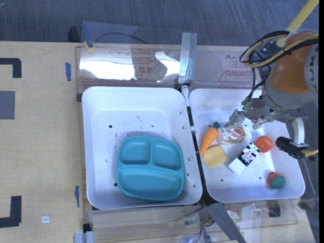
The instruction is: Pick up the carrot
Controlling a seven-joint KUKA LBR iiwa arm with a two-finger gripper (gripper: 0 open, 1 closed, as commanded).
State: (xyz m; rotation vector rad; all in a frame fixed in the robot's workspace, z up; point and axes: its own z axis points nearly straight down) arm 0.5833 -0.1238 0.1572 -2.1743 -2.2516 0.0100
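The carrot point(207, 139), orange with a green top, lies tilted at the left edge of the right bin point(223, 184), close to the wall between the two bins. My gripper point(246, 113) hangs over the back middle of that bin, up and to the right of the carrot and apart from it. A small printed packet point(233, 134) lies between the carrot and the gripper.
In the right bin lie a yellow lump point(214, 157) just below the carrot, a white and black block point(245, 157), an orange-red ball point(263, 144) and a red and green piece point(276, 180). A teal divided tray point(150, 168) sits in the left bin point(101, 135).
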